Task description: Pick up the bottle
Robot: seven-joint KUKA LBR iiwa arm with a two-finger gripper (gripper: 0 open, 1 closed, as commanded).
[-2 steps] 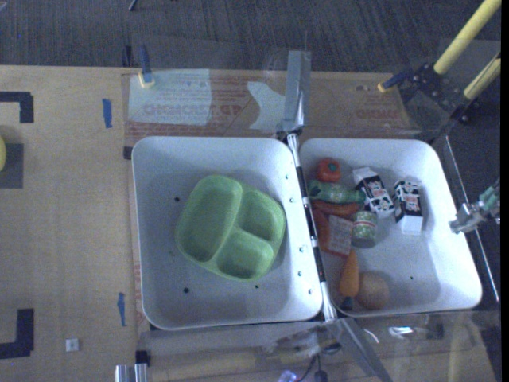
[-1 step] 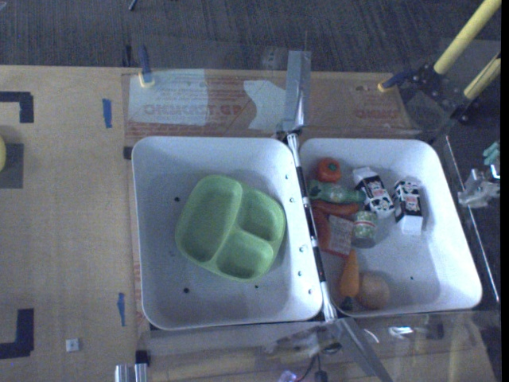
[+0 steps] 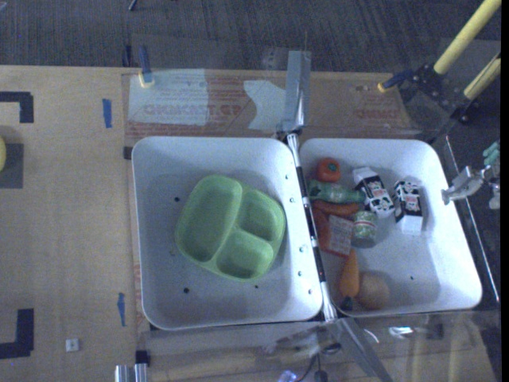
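The bottle (image 3: 334,192), green, lies on its side in the right bin (image 3: 445,289), approx. 10 o'clock from centre, touching the tomato (image 3: 328,169) and carrot (image 3: 334,209). Prob. light, stiff, slick; best pinched across the body. The hand (image 3: 469,183) sits at 3 o'clock; grip state can't be told.

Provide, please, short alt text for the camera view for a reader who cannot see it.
Two shallow white bins sit side by side on a wooden bench: the left bin holds a green divided plate, and the right bin holds a cluster of toy food, small cartons and a green bottle along its left side.
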